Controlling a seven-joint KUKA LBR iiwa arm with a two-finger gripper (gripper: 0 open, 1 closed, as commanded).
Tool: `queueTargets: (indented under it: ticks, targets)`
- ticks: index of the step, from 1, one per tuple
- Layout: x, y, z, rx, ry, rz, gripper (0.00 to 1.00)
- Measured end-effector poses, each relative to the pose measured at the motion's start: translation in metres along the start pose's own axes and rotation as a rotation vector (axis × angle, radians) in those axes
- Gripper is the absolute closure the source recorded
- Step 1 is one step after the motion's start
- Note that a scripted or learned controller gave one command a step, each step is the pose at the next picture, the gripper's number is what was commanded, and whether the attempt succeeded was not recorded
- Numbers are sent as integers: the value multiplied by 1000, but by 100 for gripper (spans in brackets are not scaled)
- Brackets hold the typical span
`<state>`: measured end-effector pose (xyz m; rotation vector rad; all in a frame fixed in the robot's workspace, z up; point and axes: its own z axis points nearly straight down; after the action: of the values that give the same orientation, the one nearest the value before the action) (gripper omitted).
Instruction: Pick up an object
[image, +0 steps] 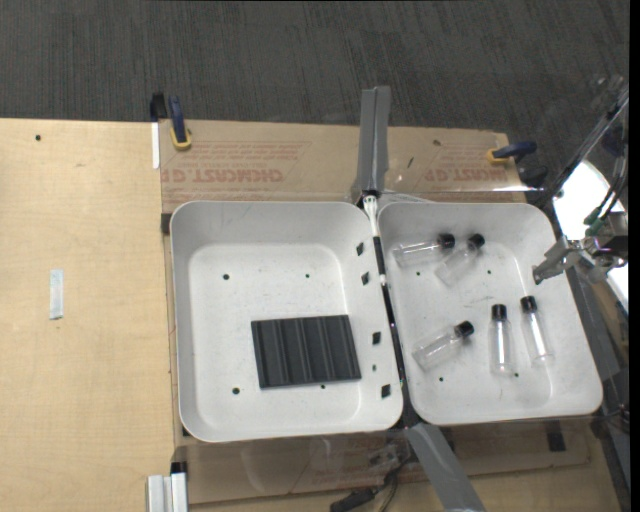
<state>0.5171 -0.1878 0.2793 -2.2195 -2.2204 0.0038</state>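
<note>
Right bin (560, 400) holds five vials (497, 338); fingers (552, 266) at its right rim.

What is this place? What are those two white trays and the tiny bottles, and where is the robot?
A camera high above looks down on a wooden bench. Two shallow white bins sit side by side. The left bin holds a dark ridged rack. The right bin holds five small clear vials with black caps, like this one, all lying loose. The robot reaches in at the right edge; the metal bits there look like part of it, too unclear to say more. Its job is to pick something up.
</note>
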Motion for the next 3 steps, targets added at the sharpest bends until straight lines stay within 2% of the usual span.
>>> queueTargets:
  ticks: [1,2,3]
  targets:
    - [-18,-4,182,-1,1,8,0]
    - [5,-17,189,0,1,-13,0]
    - [5,-18,181,1,1,-10,100]
